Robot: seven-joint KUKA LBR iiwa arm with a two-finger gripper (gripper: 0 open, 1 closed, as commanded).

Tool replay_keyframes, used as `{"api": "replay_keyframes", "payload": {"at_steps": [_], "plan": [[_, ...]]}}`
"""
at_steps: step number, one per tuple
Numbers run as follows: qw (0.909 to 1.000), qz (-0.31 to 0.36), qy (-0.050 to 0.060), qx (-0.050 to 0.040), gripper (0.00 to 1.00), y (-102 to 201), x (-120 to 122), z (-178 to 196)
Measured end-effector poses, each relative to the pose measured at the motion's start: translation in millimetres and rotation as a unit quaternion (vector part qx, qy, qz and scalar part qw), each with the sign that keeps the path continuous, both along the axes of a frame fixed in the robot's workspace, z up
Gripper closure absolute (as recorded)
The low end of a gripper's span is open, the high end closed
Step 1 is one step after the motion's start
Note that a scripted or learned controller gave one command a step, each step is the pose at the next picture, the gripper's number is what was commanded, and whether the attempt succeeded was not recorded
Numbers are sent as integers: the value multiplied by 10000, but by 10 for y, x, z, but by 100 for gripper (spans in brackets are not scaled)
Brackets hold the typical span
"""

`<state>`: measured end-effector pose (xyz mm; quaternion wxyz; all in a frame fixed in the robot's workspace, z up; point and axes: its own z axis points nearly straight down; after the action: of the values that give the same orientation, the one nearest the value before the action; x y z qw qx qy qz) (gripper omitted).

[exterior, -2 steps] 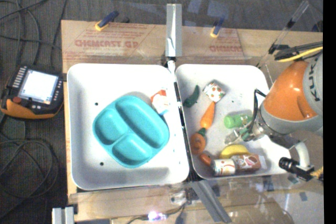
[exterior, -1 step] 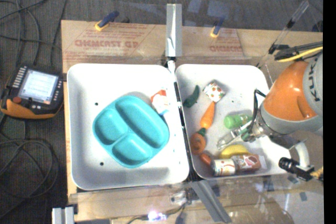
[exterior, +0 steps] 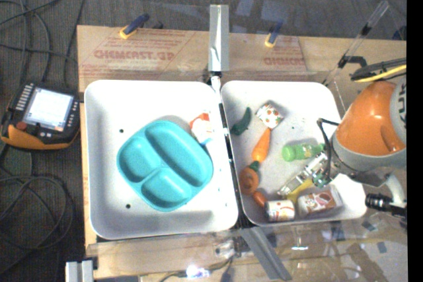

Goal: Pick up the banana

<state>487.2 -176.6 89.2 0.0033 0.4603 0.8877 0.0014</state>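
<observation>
Pincer (exterior: 305, 180) low in the near right part of the right-hand shallow white bin (exterior: 330, 94), at the end of the grey arm with orange band (exterior: 370, 125) reaching in from the right. Open or closed: cannot tell, metal tip blurred against the clutter. Nothing seen clearly clamped.

Yellow toy banana (exterior: 299, 193) just under and beside the pincer tip, only a thin yellow strip visible, lying on the bin floor. Contact with pincer: cannot tell.

Around it, same bin:
- white cylindrical can (exterior: 280, 209) and reddish-white packet (exterior: 318, 201) just nearer the front wall
- green plastic bottle (exterior: 301, 152) just behind the pincer
- orange toy carrot (exterior: 261, 145) tilted, towards the middle
- white red-dotted carton (exterior: 269, 114) and dark green curved piece (exterior: 241, 121) near the back

Left-hand shallow white bin (exterior: 99, 142): teal divided plastic plate (exterior: 165, 165) in the centre, small white-and-orange toy (exterior: 201, 127) touching its far right edge.
</observation>
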Motion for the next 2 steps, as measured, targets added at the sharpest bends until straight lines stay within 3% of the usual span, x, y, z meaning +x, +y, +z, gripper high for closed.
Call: {"api": "replay_keyframes", "payload": {"at_steps": [1,2], "plan": [[10000,-9,-45,-9,100,-12,33,101],[10000,-9,-37,-7,0,-12,28,96]]}}
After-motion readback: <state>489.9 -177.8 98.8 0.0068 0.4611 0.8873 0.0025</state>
